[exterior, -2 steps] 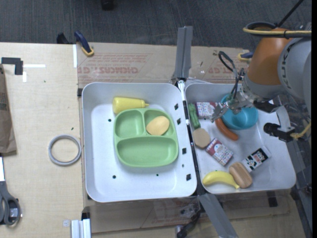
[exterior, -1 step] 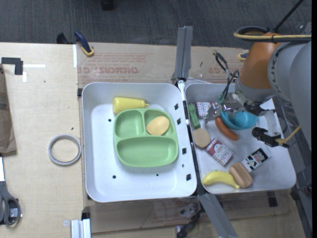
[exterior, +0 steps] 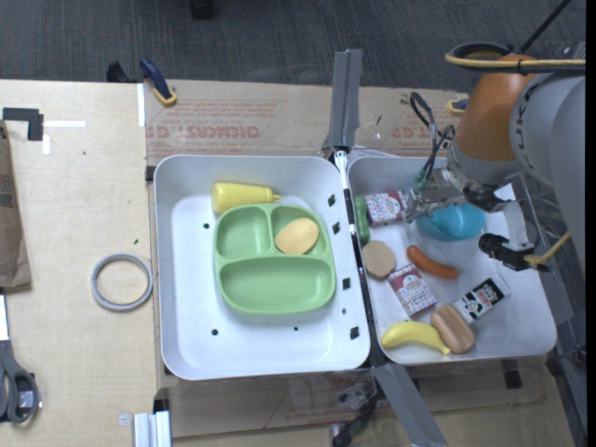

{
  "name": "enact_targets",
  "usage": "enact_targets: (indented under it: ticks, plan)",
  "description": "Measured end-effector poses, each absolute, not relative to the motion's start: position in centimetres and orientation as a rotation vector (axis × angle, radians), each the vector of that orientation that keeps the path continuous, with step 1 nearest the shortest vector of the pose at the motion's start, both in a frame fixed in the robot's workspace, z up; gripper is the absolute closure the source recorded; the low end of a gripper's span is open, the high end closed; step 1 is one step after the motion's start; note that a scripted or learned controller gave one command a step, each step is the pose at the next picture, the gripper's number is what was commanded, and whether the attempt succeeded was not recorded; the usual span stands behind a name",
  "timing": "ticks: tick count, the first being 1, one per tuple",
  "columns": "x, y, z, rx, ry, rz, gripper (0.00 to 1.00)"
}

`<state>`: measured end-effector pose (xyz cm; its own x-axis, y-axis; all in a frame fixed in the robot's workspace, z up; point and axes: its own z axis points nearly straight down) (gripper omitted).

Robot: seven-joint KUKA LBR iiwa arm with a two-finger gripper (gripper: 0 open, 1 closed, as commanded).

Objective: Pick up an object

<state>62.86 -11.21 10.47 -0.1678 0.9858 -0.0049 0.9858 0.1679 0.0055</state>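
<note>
Objects for picking sit in two white bins on the tabletop. Left bin holds a green divided tray with a pale yellow egg-shaped item in its upper right compartment; a yellow bottle-like toy lies just above the tray, touching its top edge. Right bin holds the clutter: blue bowl-like object near the top, small pink-and-white carton left of it, orange hot dog below the bowl, tan round cookie by the left wall, second small pink carton, black-and-white carton, yellow banana and a brown bread roll touching it at the bottom.

Arm comes in from the right, orange band up top. Hand is low over the right bin, at the upper left rim of the blue bowl, just right of the pink-and-white carton. Cannot tell if it is open or closed, too blurred and dark.

Grey tape ring lies on the tabletop left of the bins.
</note>
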Motion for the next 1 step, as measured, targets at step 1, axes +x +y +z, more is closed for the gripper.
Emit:
enact_targets:
  ticks: [1]
  plan:
    - [62.66,-11.13,10.08,2.027,2.400,-0.003,0.00]
